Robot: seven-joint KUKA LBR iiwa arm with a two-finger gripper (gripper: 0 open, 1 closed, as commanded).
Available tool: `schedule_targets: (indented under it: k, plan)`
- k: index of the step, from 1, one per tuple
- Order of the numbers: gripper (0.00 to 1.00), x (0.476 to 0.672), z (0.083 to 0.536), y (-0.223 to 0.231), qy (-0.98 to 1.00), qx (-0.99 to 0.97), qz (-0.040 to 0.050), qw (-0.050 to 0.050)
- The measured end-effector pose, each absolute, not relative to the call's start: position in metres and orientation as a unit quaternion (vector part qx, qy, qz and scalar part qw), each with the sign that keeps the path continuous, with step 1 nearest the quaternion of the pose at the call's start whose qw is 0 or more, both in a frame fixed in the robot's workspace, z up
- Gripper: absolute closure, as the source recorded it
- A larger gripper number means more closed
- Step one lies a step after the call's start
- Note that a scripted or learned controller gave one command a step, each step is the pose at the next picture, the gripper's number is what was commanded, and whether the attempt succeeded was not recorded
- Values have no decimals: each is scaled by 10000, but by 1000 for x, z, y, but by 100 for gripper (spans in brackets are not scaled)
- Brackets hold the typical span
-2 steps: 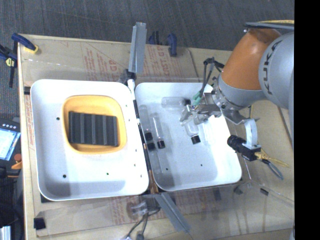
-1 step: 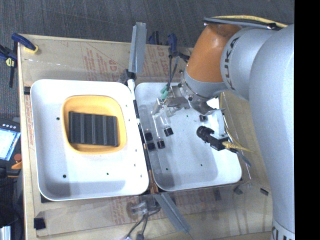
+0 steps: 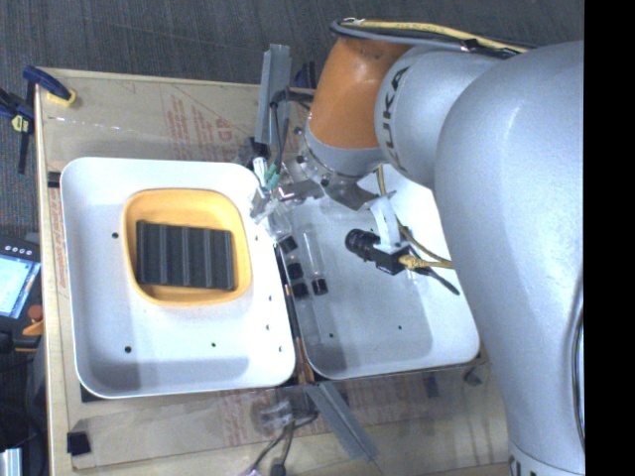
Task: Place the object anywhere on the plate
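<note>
At the far left edge, a small device with a lit bluish screen [image 3: 14, 282] sat beside the surface [image 3: 149, 107], a pale wooden board with faint red print, and a blue-handled clamp [image 3: 48, 83] gripped the board's upper left corner. The left bin [image 3: 89, 345], white and shallow, took up most of that side of the board. Inside it, toward its upper middle, lay the plate [image 3: 189, 206], a yellow one with rounded corners and a raised rim. The object [image 3: 187, 256], a dark grey ridged block with several parallel grooves, rested flat on the plate and covered most of its centre, leaving the yellow rim visible all round. The right bin [image 3: 397, 345] stood just beside the left one, their rims nearly touching along the middle of the board. The hand [image 3: 304, 266] hung over the left part of the right bin, close to the shared rims and apart from the plate; whether it was open or closed could not be told, and nothing could be seen held in it. A black fitting with a yellow-tipped cable [image 3: 375, 248] stuck out just to its right. Above and to the right, the arm [image 3: 496, 186] rose in grey, with its orange band [image 3: 347, 97] over the wrist, hiding much of the right bin.
</note>
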State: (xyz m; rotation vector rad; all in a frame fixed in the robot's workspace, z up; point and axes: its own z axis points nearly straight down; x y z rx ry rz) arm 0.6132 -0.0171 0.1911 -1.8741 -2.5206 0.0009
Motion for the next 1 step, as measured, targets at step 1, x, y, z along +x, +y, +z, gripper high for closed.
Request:
schedule_targets:
  k: [1]
  plan:
    - [0,613,191,-17,-8025,-5967,3,2]
